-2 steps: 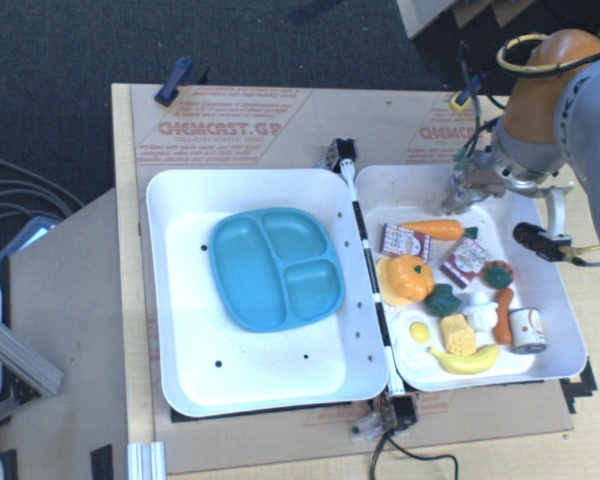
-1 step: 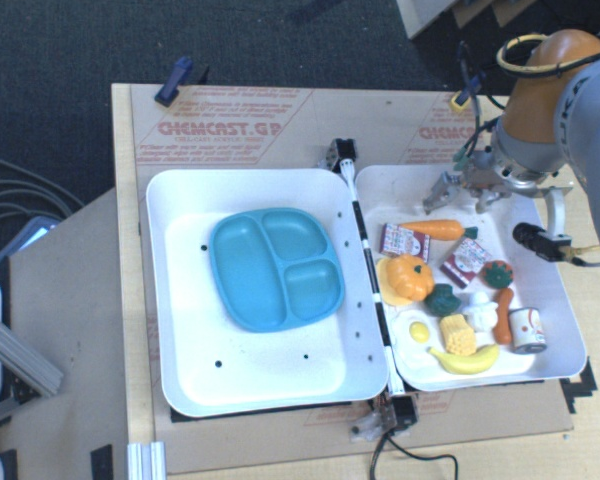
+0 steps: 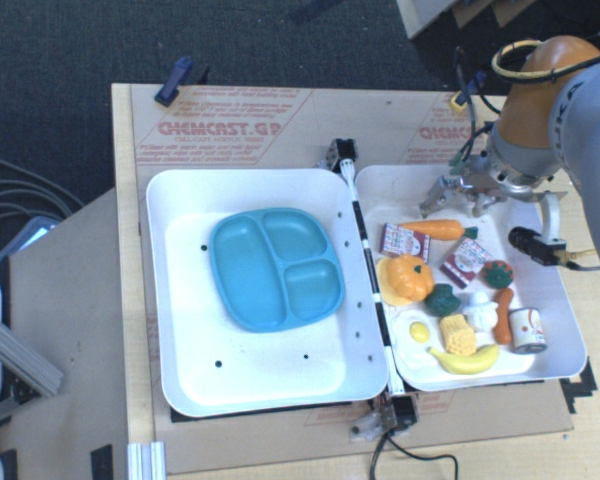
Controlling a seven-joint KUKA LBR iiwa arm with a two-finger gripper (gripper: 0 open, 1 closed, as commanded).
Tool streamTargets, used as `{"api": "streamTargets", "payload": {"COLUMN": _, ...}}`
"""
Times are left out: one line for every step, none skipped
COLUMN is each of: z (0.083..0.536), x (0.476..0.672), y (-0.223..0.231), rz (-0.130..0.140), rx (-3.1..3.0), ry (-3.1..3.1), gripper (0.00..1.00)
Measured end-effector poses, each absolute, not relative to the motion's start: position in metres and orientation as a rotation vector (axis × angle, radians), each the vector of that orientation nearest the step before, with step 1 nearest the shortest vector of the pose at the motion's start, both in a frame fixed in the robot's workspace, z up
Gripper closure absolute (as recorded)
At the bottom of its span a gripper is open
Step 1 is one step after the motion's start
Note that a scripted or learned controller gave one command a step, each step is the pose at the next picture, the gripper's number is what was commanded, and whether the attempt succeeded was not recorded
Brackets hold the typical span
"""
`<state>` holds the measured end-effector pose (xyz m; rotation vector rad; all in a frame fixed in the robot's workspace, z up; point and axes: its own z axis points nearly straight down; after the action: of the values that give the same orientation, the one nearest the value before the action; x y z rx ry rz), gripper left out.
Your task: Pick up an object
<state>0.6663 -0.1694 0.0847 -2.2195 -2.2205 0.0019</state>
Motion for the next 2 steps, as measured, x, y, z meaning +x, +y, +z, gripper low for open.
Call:
{"api": "streamTargets", "payload": {"z": 0.085, "x": 0.667, "y": -0.128, "rz": 0.001, "rx": -2.219, "ry": -2.220, "gripper": 0.00}}
{"api": "streamTargets", "payload": {"z": 0.085, "x": 0.667, "y": -0.172, "rz": 0.000, "rx": -2.223, "ry": -2.222, "gripper": 0.00}}
